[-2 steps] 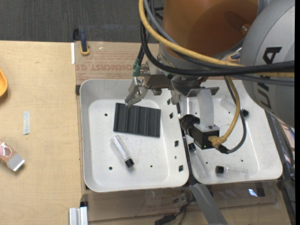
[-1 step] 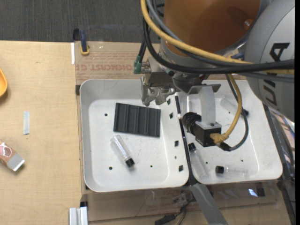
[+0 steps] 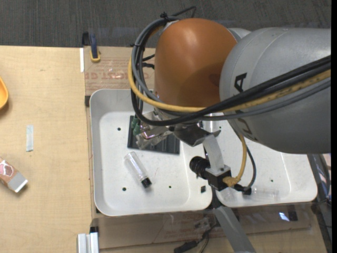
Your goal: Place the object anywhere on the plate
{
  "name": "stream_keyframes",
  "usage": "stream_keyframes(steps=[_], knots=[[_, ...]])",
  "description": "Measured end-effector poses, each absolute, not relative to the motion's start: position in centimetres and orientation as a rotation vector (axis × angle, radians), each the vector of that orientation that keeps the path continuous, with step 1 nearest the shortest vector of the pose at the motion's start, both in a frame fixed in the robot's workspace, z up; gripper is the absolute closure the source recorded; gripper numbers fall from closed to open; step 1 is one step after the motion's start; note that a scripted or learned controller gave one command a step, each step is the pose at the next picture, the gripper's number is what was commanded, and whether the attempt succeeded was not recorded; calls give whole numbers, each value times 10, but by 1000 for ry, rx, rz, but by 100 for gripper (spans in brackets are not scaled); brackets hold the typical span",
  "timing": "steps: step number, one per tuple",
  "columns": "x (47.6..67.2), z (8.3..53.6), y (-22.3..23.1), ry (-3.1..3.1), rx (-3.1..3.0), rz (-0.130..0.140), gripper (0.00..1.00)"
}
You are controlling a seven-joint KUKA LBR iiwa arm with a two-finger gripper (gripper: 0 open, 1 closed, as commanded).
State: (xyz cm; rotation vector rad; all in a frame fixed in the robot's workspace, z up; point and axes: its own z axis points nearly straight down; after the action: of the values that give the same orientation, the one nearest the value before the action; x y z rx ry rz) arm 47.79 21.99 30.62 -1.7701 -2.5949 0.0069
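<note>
A clear plastic tube with a black cap (image 3: 137, 169) lies flat on the floor of the left bin (image 3: 108, 157), towards its front. My gripper (image 3: 149, 134) hangs low over the back middle of this bin, under the big orange wrist band (image 3: 192, 57). It is just behind and right of the tube and apart from it. A dark flat rectangle (image 3: 160, 144) sits right under the gripper; I cannot tell whether it is a plate. Something glinting and clear shows at the gripper's tip, too blurred to name.
The grey arm (image 3: 284, 83) and its cables cover the rear of both bins. The right bin (image 3: 284, 194) shows a small clear item (image 3: 263, 192) at its front. On the wooden bench to the left lie a grey strip (image 3: 29, 138), a red-and-white packet (image 3: 11, 176) and an orange thing (image 3: 2, 94).
</note>
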Motion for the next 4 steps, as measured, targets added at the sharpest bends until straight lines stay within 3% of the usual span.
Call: stream_keyframes(steps=[1,4], knots=[[478,306,220,-2595,-1770,7,0],[478,306,220,-2595,-1770,7,0]])
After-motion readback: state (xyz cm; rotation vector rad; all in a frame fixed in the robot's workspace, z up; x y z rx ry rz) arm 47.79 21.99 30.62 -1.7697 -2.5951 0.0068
